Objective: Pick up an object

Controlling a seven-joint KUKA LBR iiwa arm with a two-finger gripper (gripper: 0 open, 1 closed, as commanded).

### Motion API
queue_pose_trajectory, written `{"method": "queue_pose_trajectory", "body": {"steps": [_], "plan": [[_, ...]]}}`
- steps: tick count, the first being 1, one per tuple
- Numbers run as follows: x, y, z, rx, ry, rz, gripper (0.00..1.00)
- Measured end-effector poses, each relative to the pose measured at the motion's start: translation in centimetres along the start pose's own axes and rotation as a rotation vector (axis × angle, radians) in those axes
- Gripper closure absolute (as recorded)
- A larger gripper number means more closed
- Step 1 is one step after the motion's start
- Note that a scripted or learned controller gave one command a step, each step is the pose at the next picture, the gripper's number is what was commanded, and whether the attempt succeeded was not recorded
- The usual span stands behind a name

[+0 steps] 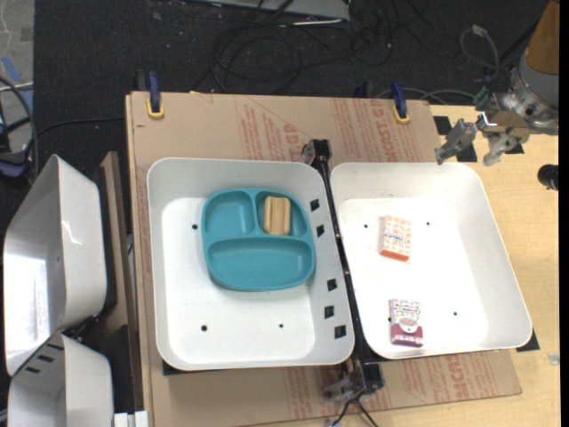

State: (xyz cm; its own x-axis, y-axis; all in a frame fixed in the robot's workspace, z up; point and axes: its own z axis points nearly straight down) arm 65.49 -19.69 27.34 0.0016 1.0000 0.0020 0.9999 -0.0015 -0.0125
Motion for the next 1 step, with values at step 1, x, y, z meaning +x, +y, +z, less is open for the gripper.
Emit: {"method": "queue_pose_trajectory", "body": {"steps": [1], "plan": [[0.09,0.2,-0.86,-0.013,-0.003,-0.003,0.0]]}}
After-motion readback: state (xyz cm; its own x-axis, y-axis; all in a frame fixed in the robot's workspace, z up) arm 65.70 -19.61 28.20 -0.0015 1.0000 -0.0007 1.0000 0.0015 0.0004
